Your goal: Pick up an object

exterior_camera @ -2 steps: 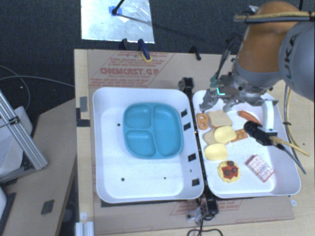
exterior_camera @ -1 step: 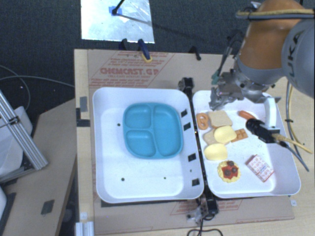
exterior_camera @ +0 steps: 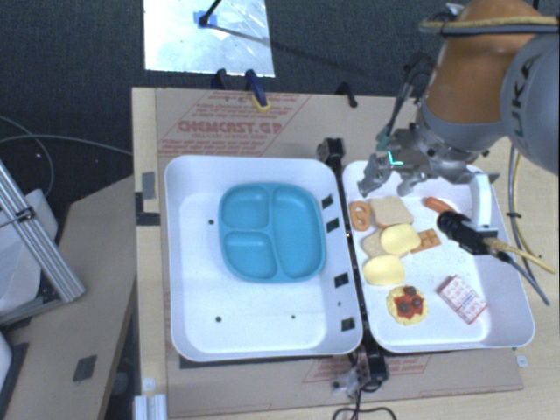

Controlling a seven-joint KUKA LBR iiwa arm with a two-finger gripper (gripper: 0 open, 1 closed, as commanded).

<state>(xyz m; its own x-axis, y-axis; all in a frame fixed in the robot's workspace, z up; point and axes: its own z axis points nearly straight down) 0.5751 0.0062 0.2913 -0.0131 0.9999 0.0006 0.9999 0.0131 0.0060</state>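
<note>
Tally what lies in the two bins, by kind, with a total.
Plate: 1
Bread slices: 2
Yellow pieces: 2
Pretzel: 1
Sausage: 1
Cracker: 1
Pizza: 1
Box: 1
Total: 10

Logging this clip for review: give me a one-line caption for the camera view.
Gripper poised above toy foods in the right bin; a blue divided plate sits in the left bin.
</note>
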